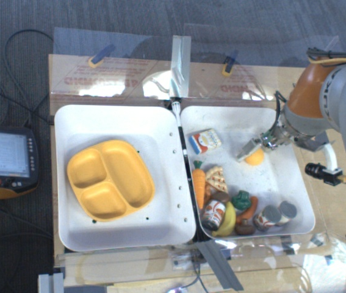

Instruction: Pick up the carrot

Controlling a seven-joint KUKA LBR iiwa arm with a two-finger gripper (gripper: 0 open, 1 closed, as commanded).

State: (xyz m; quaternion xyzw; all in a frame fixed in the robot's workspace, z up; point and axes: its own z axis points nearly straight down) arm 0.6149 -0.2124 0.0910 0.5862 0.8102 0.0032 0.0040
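Carrot point(199, 187) lies by the divider, well left of the claw point(250, 151); its grip unclear.

One fixed camera looked down at a slant on the bench point(124, 78), taking in both white bins point(118, 118) together.
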